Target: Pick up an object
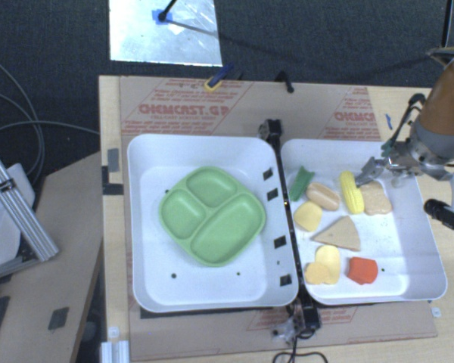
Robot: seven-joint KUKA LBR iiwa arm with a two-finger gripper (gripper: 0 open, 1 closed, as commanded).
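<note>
The right bin [408, 278] holds several toy foods: a green pod [301, 181], a tan bun [323, 196], a yellow corn cob [352, 192], a beige toast-like piece [377, 200], a yellow lump [308, 216], a tan wedge [339, 234], a yellow pear-shaped piece [324, 265] and an orange-red block [362, 270]. My gripper [374, 169] hangs over the bin's upper right part, just above the corn cob and the beige piece. I see nothing held in it.
The left bin [155, 161] contains a green divided plate [212, 215]. A black divider [281, 203] runs between the bins. The arm's orange band [446, 100] rises at the right. Cables and a metal frame [11, 203] lie to the left.
</note>
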